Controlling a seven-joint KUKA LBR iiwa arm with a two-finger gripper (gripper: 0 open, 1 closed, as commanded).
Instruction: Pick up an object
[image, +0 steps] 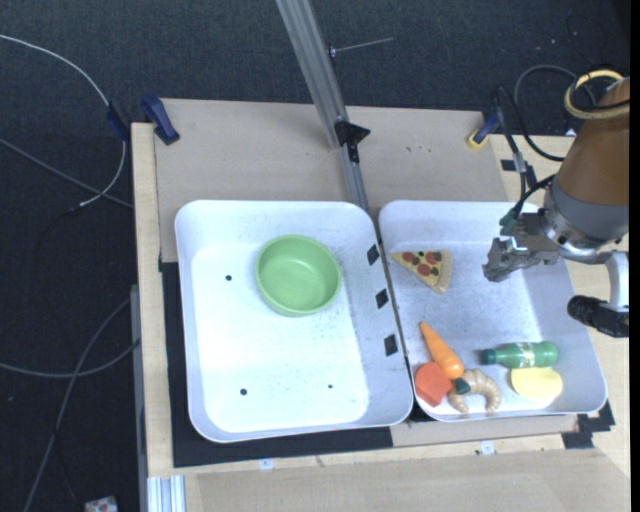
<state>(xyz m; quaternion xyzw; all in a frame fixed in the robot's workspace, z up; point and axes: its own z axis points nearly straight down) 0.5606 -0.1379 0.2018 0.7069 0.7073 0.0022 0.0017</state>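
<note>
While the gripper (503, 262) hovers over the right bin (590, 385), a pizza slice (425, 268) lies just to its left.
Whether the fingers are open cannot be told; nothing shows between them.

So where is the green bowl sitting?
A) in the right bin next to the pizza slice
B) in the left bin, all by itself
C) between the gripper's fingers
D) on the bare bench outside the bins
B: the green bowl sits alone in the left bin, while the pizza slice and the other toys lie in the right bin.
</note>
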